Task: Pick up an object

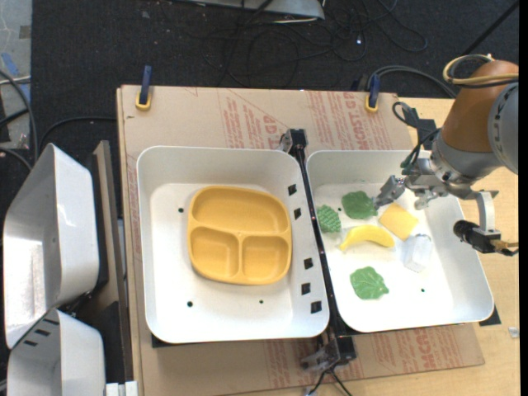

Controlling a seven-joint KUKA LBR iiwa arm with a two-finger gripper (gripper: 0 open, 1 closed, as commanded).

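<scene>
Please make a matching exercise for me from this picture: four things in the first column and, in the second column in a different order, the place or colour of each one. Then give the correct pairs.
Column one:
1. divided tray
2. banana
3. clear plastic piece
4. gripper

Column two:
A. yellow and curved, in the middle of the right bin
B. above the dark green piece at the back of the right bin
C. alone in the left bin
D. see-through, to the right of the banana

Pairs: 1-C, 2-A, 3-D, 4-B
</scene>
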